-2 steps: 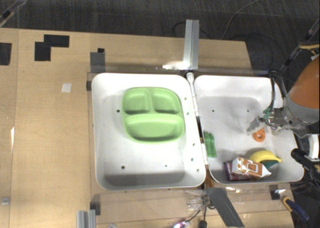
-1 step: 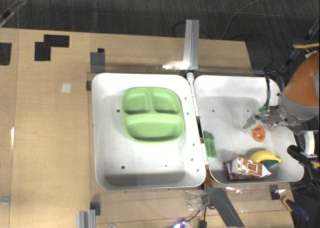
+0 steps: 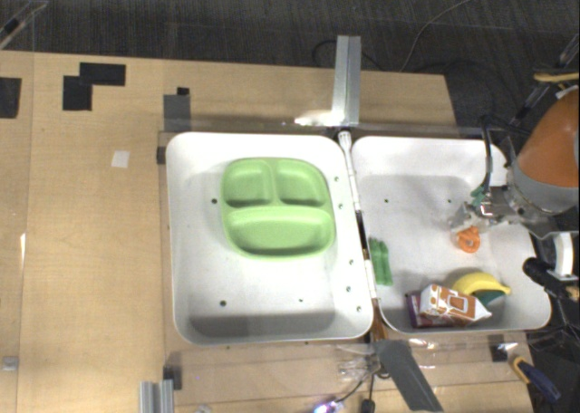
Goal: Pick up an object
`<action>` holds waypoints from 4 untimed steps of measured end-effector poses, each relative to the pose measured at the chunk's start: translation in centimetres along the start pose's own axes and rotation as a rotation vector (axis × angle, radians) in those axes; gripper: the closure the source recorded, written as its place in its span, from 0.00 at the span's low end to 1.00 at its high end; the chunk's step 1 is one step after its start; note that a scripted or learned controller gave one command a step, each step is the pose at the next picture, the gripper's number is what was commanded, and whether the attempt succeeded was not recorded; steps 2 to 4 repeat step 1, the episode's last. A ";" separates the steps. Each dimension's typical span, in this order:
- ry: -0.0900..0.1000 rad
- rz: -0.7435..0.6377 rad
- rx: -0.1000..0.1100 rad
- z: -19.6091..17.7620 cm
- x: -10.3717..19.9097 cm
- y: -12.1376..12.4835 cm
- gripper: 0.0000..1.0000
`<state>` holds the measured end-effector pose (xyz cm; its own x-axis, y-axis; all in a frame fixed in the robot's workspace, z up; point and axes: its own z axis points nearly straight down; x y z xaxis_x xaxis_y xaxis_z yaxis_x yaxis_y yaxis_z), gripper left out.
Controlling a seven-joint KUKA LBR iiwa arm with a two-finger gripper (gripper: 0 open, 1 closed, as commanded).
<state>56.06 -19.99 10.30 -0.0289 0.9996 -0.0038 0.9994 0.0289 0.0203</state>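
Hovering above orange piece [image 3: 468, 239] in right bin [image 3: 408, 167], fingers [image 3: 478, 210] state unclear; carton [image 3: 450, 305] print unreadable.

Green divided tray [image 3: 275, 206] in left bin [image 3: 195, 302]; wooden bench [image 3: 82, 248].

Even overhead light falls across the pale wooden surface [image 3: 82, 248], bright without harsh glare. The two white bins [image 3: 195, 312] run close to overexposed, with soft grey shadow pooled along the left bin's near wall. The green divided tray [image 3: 275, 206] throws only a faint shadow. The dark floor at the far side stays dim. Detail is soft and slightly blurred throughout.
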 end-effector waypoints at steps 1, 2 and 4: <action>0.003 -0.055 0.013 -9.4 4.7 2.7 1.00; 0.003 -0.055 0.013 -9.4 4.7 2.7 1.00; 0.003 -0.055 0.013 -9.4 4.7 2.7 1.00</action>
